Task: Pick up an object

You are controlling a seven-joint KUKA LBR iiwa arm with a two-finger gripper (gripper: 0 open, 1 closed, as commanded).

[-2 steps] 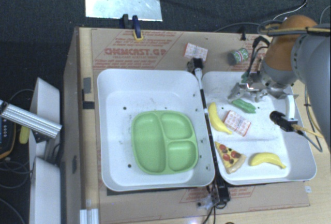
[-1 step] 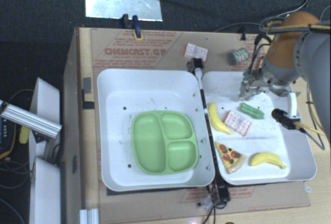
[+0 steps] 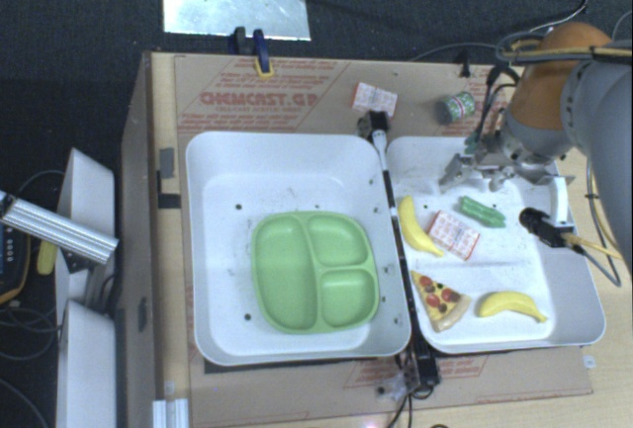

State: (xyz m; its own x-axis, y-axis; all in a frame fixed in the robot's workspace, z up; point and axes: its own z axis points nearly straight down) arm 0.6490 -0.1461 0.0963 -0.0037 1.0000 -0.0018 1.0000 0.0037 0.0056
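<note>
I am watching the grey arm's two-finger tool [image 3: 479, 171] hovering over the far end of the right-hand shallow white bin [image 3: 574, 302], its metal fingers spread apart and gripping nothing. Just below it the small green ridged plastic piece [image 3: 482, 212] is lying flat on the bin floor; I am judging it light, stiff and a little slick, best pinched across its narrow width. Beside it are sitting a red-and-white printed packet [image 3: 454, 234], its text too small to read. On the desk's brown cardboard liner [image 3: 297, 92], red lettering is reading roughly "CHEMCAST".
</note>
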